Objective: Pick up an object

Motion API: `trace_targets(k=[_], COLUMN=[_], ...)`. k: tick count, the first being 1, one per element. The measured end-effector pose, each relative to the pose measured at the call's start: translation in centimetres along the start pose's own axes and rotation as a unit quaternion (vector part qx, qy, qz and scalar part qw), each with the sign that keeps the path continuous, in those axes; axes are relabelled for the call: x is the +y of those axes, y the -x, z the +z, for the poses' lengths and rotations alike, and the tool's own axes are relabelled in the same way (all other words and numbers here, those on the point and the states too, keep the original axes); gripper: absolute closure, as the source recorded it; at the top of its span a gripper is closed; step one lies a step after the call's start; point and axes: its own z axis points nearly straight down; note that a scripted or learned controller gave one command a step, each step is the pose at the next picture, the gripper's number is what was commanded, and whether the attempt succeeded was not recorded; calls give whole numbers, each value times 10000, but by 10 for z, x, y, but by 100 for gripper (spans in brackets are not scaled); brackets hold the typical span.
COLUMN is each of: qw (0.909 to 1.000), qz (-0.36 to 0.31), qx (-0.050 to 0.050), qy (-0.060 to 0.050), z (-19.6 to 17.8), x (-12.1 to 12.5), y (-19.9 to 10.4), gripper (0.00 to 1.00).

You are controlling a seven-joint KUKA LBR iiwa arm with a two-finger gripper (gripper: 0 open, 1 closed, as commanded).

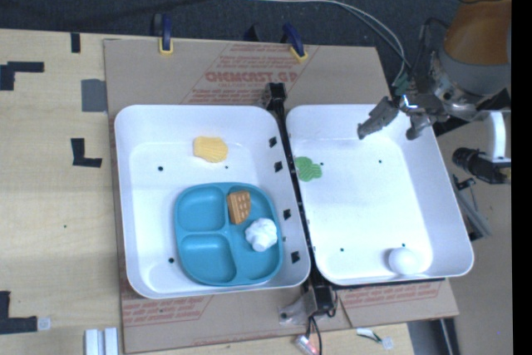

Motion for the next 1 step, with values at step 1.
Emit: trace_targets(k=[1], qw=[10000], qz=[-17], qx=[11], qy=[-22], z=[-20], x=[-34], y=[-81], gripper=[0])
